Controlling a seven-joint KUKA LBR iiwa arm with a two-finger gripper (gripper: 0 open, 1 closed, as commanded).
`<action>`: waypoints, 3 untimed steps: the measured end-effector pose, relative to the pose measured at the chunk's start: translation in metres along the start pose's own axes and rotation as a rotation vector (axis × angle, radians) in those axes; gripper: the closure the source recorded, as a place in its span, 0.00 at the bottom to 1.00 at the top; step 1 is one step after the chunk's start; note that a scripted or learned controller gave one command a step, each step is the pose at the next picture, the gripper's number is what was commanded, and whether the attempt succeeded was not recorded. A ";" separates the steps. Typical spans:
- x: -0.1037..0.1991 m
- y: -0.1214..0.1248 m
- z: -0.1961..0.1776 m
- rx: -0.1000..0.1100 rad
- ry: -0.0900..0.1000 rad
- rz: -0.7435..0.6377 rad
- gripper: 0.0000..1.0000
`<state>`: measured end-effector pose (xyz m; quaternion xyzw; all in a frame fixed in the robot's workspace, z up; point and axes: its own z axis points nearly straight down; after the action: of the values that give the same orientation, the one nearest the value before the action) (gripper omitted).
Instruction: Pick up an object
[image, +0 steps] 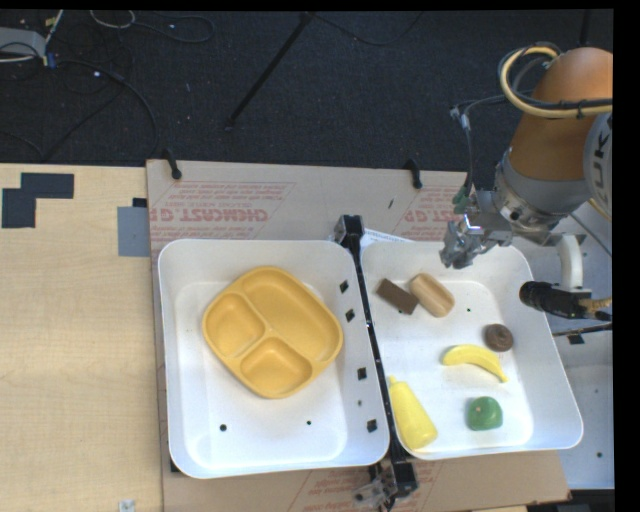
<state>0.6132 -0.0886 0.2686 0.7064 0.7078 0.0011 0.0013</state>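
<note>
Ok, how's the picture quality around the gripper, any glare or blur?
Camera view: the gripper looks soft and small against the right bin's bright white rim, fingers unreadable; lighting is even, shadows faint; the banana and yellow tray read sharply.

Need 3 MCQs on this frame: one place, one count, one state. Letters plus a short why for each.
1. Where does the yellow divided plate lie?
A. In the left bin
B. In the right bin
C. On the bare bench

2. How many loose objects lie in the right bin?
A. Three
B. Six
C. Nine

3. Where is the gripper relative to the objects?
A. Pressed onto the banana
B. Up over the right bin's far edge, touching none of them
C. Resting inside the yellow plate

Key:
1 A: the plate sits within the left bin's white walls.
2 B: brown block, tan cylinder, dark round piece, banana, green object, yellow bottle.
3 B: the gripper hangs above the far rim, apart from every object.
</note>
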 end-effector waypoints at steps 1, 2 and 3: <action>0.048 -0.021 -0.002 0.008 0.002 -0.002 1.00; 0.105 -0.035 0.014 0.009 0.002 -0.003 1.00; 0.147 -0.044 0.022 0.009 0.001 -0.002 1.00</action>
<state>0.5692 0.0582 0.2465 0.7056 0.7086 -0.0015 -0.0023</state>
